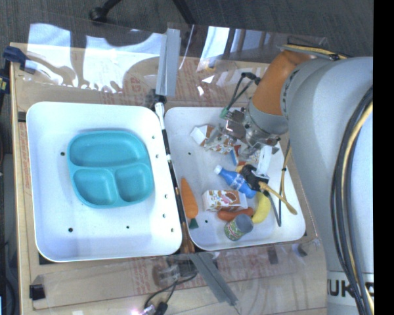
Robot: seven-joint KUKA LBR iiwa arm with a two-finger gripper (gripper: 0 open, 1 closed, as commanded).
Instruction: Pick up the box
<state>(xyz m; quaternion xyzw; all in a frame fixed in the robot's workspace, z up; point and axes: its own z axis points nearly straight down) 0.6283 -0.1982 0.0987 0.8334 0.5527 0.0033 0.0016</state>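
A small white and red box [218, 199] lies flat in the front half of the right bin [184, 126], between a carrot and a banana. My gripper [241, 135] is low over the back of that bin, above a crumpled printed packet [217, 141]. It is well behind the box and apart from it. The grey wrist with its orange band [276, 87] hides the bin's back right corner.
Around the box lie an orange carrot [189, 197], a blue bottle [236, 178], a yellow banana [263, 209], a round can [238, 228] and a small white carton [197, 134]. The left bin [43, 176] holds a teal divided plate [110, 167].
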